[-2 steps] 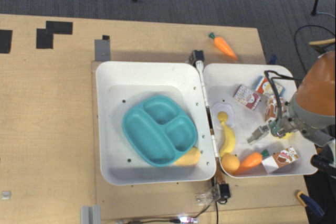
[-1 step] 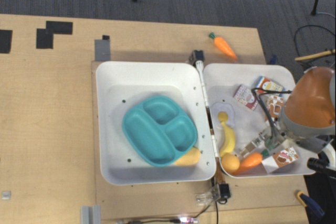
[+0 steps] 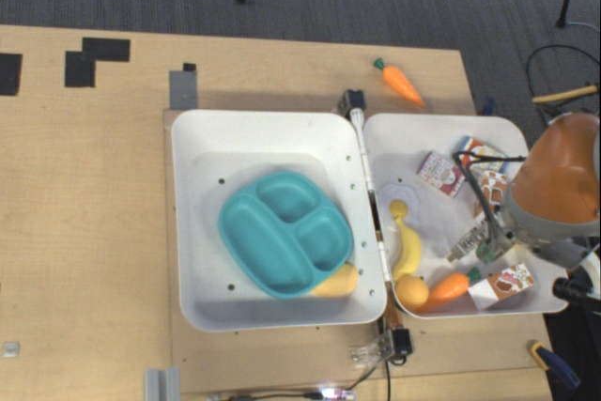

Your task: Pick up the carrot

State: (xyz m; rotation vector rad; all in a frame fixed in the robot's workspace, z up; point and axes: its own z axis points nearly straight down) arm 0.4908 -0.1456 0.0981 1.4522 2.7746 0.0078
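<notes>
An orange carrot lies near the front edge of the right bin, its green tip pointing right. A second carrot rests on the wooden bench behind the bins, outside both. My gripper hangs low inside the right bin, just above and to the right of the bin's carrot. The arm's orange band and grey wrist cover much of it. Nothing shows as held.
Beside the bin's carrot sit an orange fruit and a banana. Small printed boxes lie at the back and front right. The left bin holds a teal divided plate with a yellow item at its corner.
</notes>
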